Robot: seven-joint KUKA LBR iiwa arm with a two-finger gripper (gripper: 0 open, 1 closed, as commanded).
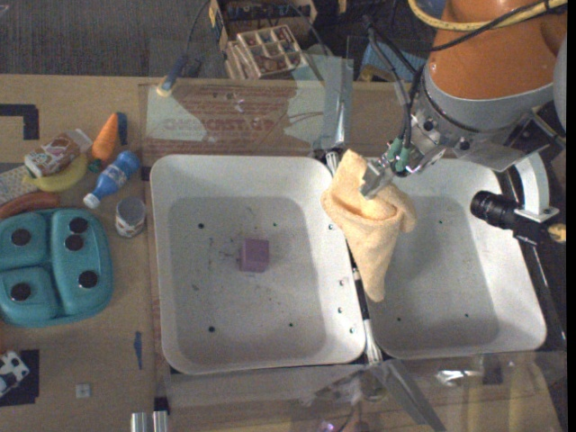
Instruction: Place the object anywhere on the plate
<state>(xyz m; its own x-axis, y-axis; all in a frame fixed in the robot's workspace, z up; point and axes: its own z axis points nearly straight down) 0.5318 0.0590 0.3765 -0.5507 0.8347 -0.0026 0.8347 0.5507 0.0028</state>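
Note:
A yellow cloth (369,221) hangs bunched from my gripper (378,180), which is shut on its top. The cloth dangles over the divide between the two white bins, its lower tip reaching down near the right bin's (468,322) left rim. A small purple cube (254,254) sits in the middle of the left bin (193,331). The grey arm with its orange band (490,16) comes in from the upper right.
Left of the bins lie a teal moulded tray (49,264), a small can (130,215), a blue bottle (112,176), and toy food. A box of compartments (265,48) stands behind the bins. A black camera part (504,212) juts over the right bin.

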